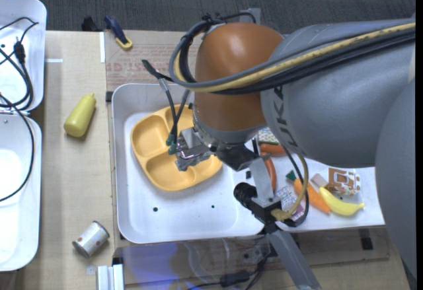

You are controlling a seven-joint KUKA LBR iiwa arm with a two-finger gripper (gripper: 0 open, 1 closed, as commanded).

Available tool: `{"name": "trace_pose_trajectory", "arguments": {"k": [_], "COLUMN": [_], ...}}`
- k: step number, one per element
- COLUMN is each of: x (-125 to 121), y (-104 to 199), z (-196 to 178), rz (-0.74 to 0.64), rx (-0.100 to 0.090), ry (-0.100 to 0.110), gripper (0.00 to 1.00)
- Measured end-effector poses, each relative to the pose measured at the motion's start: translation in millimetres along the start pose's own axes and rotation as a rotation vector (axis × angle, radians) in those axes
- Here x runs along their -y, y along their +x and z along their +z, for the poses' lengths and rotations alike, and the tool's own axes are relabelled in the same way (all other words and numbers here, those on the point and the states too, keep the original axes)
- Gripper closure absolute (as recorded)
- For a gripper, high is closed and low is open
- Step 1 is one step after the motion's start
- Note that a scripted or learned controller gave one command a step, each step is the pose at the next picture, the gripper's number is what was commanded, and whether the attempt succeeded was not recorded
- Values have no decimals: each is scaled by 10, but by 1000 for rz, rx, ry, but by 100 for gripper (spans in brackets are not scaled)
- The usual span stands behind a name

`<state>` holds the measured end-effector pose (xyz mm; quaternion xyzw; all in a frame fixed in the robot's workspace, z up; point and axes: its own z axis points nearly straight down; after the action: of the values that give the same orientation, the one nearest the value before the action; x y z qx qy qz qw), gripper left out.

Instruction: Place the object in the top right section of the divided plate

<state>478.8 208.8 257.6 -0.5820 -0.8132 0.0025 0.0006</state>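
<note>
A yellow divided plate (157, 143) lies in the left part of the white bin (172, 219). My gripper (190, 154) hangs low over the plate's right side, at the near-right sections. The wrist with its orange band (231, 77) hides most of it. I cannot make out any object held in it. The plate sections that show look bare. Toy food lies to the right of the arm: a banana (345, 205), a carrot (314, 196), a red chili-like piece (270, 174) and an orange piece (269, 148).
A small printed box (342, 180) sits beside the banana. On the bench left of the bin are a yellow bottle (80, 115) and a metal can (90, 238). A blue clamp (117, 31) lies at the back. Black cables (16, 64) lie across a white tray at far left.
</note>
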Motion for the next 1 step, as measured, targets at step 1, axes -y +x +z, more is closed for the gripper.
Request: {"name": "trace_pose_trajectory", "arguments": {"k": [1], "x": [54], "y": [-244], "z": [-1121], "rz": [-112], "rx": [1], "ry": [-2], "gripper": [100]}}
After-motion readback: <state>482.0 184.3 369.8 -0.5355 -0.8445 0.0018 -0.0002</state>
